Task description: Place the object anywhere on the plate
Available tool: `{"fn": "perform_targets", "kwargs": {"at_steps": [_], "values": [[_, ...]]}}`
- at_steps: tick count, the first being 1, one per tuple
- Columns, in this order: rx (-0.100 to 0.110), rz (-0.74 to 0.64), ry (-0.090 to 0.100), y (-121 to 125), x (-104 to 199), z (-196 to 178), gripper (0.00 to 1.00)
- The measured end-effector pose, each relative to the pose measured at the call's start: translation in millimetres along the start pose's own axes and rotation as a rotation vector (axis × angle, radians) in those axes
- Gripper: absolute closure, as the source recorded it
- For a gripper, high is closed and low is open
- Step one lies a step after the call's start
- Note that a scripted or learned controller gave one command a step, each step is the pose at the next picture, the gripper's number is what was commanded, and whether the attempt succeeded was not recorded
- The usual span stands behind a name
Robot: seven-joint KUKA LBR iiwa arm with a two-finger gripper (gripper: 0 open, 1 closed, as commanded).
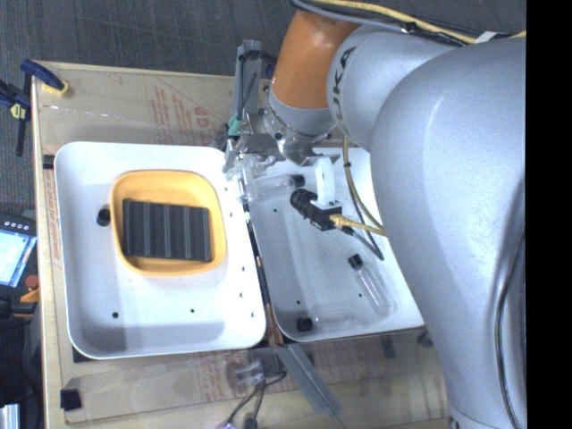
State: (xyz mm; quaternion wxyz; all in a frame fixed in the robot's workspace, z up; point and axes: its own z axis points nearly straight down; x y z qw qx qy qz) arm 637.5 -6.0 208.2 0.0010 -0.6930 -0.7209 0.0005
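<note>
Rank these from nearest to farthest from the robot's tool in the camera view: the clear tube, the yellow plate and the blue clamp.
Measured from the tool at the bins' shared top edge:
1. Yellow plate, left bin, just left of the tool.
2. Clear tube, right bin, lower right.
3. Blue clamp, bench's far top-left corner.

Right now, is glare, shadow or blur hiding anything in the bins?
Camera view: sharp overall, with even lighting. The clear tube in the right bin is hard to outline because it is transparent against white. A soft shadow falls along the left bin's lower floor. The yellow plate reads clearly. The claw is cluttered and partly hidden under the arm, so its state is unclear.
</note>
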Motion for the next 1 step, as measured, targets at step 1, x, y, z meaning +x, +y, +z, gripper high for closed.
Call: {"fn": "perform_targets", "kwargs": {"at_steps": [1], "values": [[0.0, 0.0, 0.0, 0.1, -0.1, -0.3, 0.0]]}}
